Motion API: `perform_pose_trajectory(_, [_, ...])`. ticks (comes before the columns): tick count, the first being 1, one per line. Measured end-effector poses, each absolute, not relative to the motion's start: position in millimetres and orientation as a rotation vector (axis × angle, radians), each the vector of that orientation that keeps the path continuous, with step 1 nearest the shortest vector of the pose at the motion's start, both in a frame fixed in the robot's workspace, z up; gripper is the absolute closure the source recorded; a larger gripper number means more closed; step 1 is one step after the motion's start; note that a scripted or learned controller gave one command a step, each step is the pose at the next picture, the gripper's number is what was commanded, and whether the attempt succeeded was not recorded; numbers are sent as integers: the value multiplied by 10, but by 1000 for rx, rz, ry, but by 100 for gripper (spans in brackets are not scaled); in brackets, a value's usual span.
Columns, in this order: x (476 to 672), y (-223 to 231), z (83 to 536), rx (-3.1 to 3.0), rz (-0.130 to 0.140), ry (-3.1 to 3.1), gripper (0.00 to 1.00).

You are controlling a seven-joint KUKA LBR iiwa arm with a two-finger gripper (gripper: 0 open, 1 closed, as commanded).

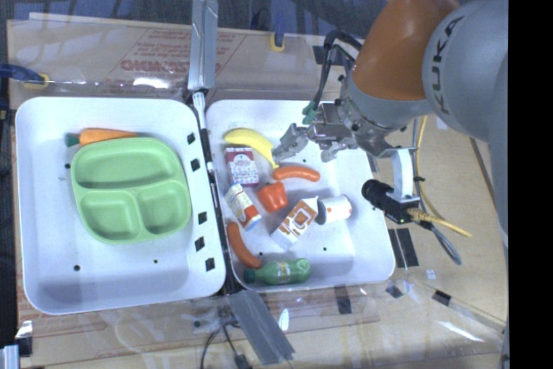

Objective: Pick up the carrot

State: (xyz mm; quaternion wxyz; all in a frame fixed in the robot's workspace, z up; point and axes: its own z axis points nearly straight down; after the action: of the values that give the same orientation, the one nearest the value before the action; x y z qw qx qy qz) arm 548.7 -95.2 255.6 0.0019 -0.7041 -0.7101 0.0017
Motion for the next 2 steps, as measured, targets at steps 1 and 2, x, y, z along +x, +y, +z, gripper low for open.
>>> perform_pose_trajectory(1, [6353, -796, 2157, -1952, 3, -2460, 0])
perform_pose_trajectory(2, [6358, -795, 2258, -1947, 4, -2464, 100])
